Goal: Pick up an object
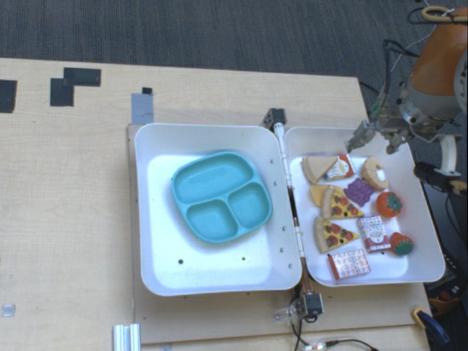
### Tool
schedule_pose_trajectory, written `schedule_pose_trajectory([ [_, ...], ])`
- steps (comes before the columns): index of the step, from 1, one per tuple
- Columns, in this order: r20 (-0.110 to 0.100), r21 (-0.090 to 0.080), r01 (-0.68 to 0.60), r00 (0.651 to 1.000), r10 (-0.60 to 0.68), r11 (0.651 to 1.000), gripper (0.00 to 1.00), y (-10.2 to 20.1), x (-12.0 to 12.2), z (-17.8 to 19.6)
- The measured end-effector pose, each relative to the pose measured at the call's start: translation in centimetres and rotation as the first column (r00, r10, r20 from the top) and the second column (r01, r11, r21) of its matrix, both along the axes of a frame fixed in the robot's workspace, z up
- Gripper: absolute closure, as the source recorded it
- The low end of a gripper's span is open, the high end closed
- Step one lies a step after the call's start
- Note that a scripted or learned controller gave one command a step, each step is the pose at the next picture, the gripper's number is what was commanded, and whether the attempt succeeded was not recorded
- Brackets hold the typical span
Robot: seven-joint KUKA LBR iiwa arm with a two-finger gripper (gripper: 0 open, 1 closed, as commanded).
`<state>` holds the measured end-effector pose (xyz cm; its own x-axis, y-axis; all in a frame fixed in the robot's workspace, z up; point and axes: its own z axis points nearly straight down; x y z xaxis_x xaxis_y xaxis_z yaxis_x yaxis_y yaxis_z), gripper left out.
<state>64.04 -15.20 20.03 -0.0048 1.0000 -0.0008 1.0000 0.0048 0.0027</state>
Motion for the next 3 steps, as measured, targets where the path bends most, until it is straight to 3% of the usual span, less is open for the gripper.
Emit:
schedule_pose_trajectory([
  [1, 0.008, 0.0, 0.002, 1.0, -0.002, 1.0, 0.0, 3.4, -6.0, -11.1],
  [2, 0.014, -0.003, 0.002, 1.0, -0.002, 1.0, 1.0, 3.4, -5.8, -9.9],
  [3, 0.014, -0.003, 0.001, 1.0, -0.001, 1.0, 0.0, 3.4, -5.8, -9.9],
])
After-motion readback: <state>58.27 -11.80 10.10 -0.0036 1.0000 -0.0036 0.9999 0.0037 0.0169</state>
